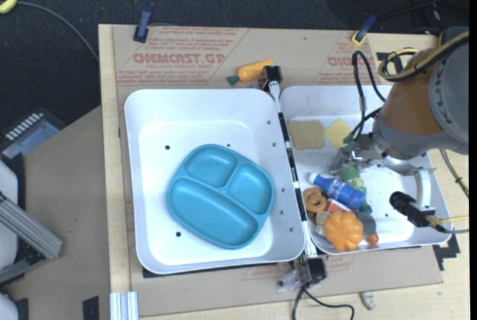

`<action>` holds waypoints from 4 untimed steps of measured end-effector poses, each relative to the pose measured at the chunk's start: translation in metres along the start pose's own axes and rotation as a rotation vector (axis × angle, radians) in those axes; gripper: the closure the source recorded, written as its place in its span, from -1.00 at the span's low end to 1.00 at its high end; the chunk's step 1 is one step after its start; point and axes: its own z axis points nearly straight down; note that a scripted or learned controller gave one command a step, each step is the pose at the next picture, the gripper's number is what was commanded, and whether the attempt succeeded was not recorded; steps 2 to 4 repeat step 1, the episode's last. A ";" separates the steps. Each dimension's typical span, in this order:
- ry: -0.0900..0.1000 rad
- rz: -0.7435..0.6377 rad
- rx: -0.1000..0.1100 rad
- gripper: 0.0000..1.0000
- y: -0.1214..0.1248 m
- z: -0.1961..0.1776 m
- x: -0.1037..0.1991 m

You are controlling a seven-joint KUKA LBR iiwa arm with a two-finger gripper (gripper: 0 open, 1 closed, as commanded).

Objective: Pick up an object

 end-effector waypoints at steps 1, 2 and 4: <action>0.001 -0.001 -0.004 1.00 0.071 -0.102 0.058; 0.001 -0.001 -0.004 1.00 0.071 -0.102 0.058; 0.001 -0.001 -0.004 1.00 0.071 -0.102 0.058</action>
